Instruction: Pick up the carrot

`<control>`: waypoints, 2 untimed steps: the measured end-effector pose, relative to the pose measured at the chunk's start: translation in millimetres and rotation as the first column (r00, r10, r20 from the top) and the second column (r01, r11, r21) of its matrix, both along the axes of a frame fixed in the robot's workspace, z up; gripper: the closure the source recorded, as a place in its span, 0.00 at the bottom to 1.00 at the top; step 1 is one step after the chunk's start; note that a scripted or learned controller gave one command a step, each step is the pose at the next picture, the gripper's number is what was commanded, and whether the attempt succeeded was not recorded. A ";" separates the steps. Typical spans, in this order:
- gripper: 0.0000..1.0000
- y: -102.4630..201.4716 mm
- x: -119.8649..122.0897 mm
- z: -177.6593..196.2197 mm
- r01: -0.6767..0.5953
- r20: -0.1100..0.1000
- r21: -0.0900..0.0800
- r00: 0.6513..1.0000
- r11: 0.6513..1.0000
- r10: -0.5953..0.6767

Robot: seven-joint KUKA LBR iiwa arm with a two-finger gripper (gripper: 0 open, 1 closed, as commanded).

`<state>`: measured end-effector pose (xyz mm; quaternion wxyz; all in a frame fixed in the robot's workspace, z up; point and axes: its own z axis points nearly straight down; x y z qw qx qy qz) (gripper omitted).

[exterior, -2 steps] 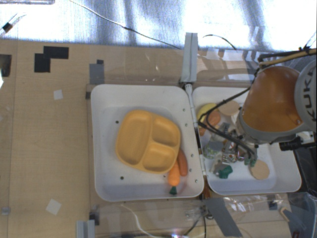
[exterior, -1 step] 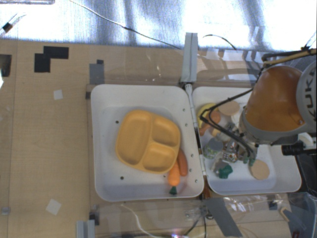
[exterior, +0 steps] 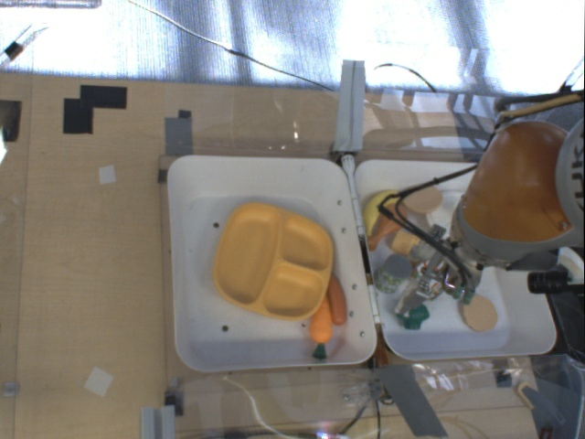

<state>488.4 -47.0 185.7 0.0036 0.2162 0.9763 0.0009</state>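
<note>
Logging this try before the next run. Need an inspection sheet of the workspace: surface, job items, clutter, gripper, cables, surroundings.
Surface: wooden bench bearing two white bins, left bin and right bin.
Job's things: carrot lies in the left bin at the yellow tray's lower right edge, beside a red-orange sausage-like piece.
Clutter: right bin holds a yellow item, tan discs and a green piece.
Gripper: gripper over the right bin, away from the carrot; finger state unclear.
Cables: black cable loops along the arm; thin wire crosses the top.
Surroundings: black tape marks at upper left.
</note>
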 end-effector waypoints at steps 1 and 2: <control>0.00 6.9 0.3 -0.2 0.190 0.000 0.002 0.982 0.982 -0.190; 0.00 7.7 0.2 -0.3 0.310 -0.001 0.003 0.951 0.951 -0.310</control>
